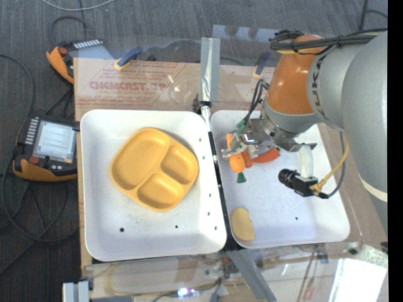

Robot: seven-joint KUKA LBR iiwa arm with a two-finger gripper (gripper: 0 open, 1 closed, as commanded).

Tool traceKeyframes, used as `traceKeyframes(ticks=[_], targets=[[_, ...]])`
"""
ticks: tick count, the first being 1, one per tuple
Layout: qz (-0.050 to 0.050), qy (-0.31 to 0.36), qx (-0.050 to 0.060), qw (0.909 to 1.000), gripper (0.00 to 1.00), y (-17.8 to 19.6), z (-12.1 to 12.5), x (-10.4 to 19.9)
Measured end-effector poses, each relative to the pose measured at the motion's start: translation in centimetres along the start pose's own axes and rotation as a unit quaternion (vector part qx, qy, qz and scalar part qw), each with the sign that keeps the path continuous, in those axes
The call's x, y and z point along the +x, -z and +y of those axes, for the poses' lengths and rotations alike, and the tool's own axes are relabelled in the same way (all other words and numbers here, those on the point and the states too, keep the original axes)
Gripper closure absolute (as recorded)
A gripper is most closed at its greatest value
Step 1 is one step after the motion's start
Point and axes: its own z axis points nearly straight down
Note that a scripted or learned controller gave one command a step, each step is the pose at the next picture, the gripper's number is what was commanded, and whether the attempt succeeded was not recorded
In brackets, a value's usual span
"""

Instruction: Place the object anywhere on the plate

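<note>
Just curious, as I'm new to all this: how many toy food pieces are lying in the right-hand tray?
2: an orange carrot under the gripper near the right bin's left wall, and a tan potato-like piece at its front-left corner. The arm may hide more.

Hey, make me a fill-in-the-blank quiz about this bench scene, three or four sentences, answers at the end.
1. The yellow plate lies in the ____ bin.
2. The plate has ____ compartments.
3. The carrot lies in the right bin, just under the ____.
4. The tan potato lies near the right bin's ____ edge.

Answers: left; three; hand; front
</note>
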Motion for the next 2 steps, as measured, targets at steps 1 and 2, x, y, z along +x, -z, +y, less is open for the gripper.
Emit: traceKeyframes(ticks=[1, 2], targets=[[0.002, 0.129, -0.001, 0.9916, 1.00, 0.04, -0.48, 7.52], [0.002, 0.129, -0.001, 0.9916, 0.00, 0.05, -0.48, 7.52]])
